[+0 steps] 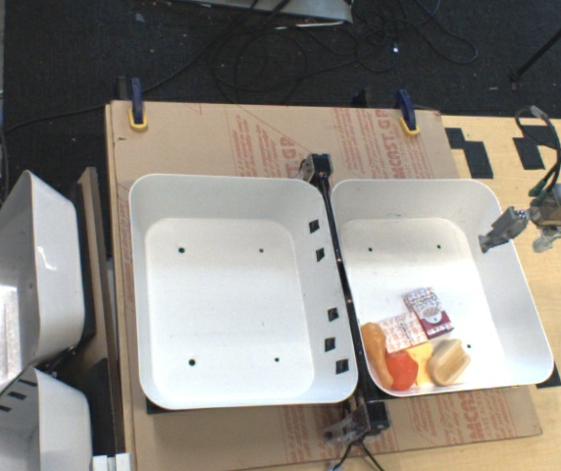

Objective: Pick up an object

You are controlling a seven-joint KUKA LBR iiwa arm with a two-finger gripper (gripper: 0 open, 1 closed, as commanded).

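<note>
Several small items lie bunched in the right bin's point(477, 214) front corner. They are a maroon packet point(426, 309), a white and red packet point(397, 333), an orange carrot-like piece point(373, 342), a red piece point(402, 370), a yellow piece point(421, 352) and a tan bread roll point(448, 361). My gripper point(523, 235) hangs at the bin's right rim, up and to the right of the pile and well apart from it. Its two fingers stand spread, with nothing between them.
The left bin point(227, 199) sits beside the right one, with a black divider point(331, 253) between them. Both rest on a cardboard sheet point(261, 135) held by two clamps point(137, 106). Spare white tubs point(25, 263) stand at the far left. Cables run across the dark floor behind.
</note>
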